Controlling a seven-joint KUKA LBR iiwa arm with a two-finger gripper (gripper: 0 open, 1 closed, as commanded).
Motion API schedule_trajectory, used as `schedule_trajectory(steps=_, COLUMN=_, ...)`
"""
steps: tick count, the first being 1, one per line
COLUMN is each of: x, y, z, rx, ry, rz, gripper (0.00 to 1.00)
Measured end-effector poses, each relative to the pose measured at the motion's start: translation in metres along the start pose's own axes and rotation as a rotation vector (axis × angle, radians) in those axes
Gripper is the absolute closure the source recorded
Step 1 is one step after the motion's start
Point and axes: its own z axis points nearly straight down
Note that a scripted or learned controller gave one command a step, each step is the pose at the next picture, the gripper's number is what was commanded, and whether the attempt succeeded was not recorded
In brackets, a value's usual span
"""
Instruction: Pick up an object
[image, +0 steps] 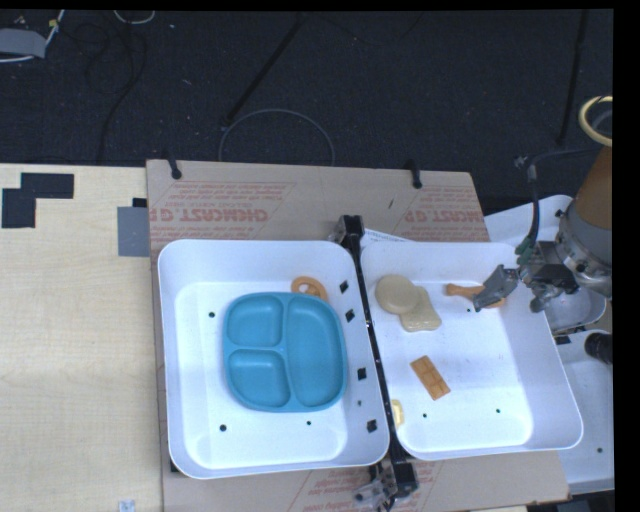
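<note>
- The gripper (497, 290) hangs over the upper right part of the right bin (540, 400); its 2 fingers look parted, grasping nothing.
- Just beside its tip lies a small orange piece (461, 291), probably light and stiff; a pinch across its narrow width seems best.
- The tip partly hides this piece, so its shape is hard to make out.
- A blue divided plate (282, 351) sits in the left bin (190, 420).
</note>
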Motion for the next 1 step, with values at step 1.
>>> schedule_trajectory(steps=1, x=-0.0003, y=0.0018, z=-0.0051, rx=-0.010, ry=-0.002, rz=-0.001, gripper=0.00)
